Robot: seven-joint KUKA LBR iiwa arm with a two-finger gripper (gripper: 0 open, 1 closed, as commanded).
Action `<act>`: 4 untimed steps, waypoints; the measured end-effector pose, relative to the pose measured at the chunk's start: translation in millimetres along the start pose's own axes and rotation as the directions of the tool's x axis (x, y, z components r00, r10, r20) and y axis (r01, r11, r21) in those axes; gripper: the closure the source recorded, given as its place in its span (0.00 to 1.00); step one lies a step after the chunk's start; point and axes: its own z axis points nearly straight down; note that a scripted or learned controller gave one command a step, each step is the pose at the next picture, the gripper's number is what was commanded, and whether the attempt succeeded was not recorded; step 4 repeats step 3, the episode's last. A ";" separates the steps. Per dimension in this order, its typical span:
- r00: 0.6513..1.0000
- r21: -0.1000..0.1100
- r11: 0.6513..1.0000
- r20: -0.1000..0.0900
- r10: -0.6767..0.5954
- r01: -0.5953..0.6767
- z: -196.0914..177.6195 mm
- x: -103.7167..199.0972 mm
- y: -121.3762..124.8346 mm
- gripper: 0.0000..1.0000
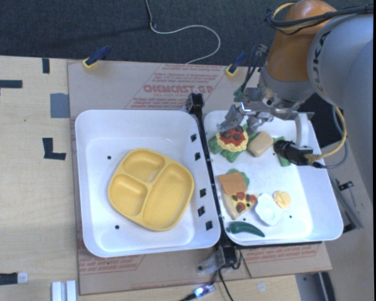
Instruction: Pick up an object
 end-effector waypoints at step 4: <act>1.000 0.001 1.000 0.002 0.005 -0.005 -2.0 21.6 10.1 1.00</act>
